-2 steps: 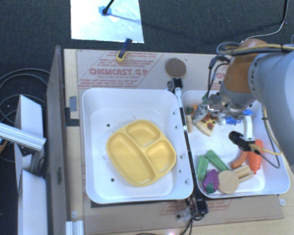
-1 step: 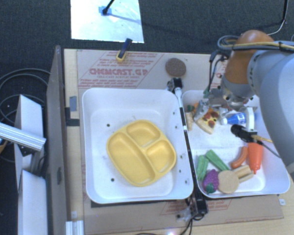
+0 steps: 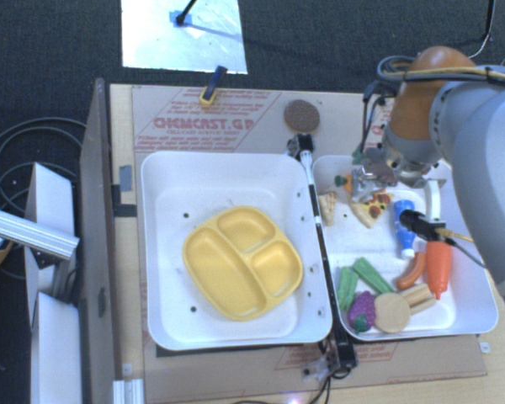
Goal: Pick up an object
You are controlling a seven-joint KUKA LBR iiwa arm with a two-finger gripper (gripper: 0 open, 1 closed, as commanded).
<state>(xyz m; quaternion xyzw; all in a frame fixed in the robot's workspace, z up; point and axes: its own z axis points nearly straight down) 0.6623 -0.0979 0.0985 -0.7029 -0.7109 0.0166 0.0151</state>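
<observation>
My gripper (image 3: 371, 182) hangs low over the far end of the right bin (image 3: 480, 305), just above a pizza slice (image 3: 369, 210). A pale wedge (image 3: 327, 207) lies by the bin's left wall. Toward the right lie a blue bottle (image 3: 404, 228), an orange carrot (image 3: 438, 268) and a sausage (image 3: 411, 270). At the near end are green pods (image 3: 348, 284), purple grapes (image 3: 361, 308), a tan round disc (image 3: 392, 312) and a bread stick (image 3: 418, 295). A small green and orange piece (image 3: 342, 178) sits left of the gripper.
The left bin (image 3: 164, 225) holds a yellow divided plate (image 3: 241, 261). A brown disc (image 3: 302, 115) and a yellow-and-blue tool (image 3: 210, 87) lie on the cardboard behind the bins. The grey arm (image 3: 480, 141) covers the right bin's far right corner.
</observation>
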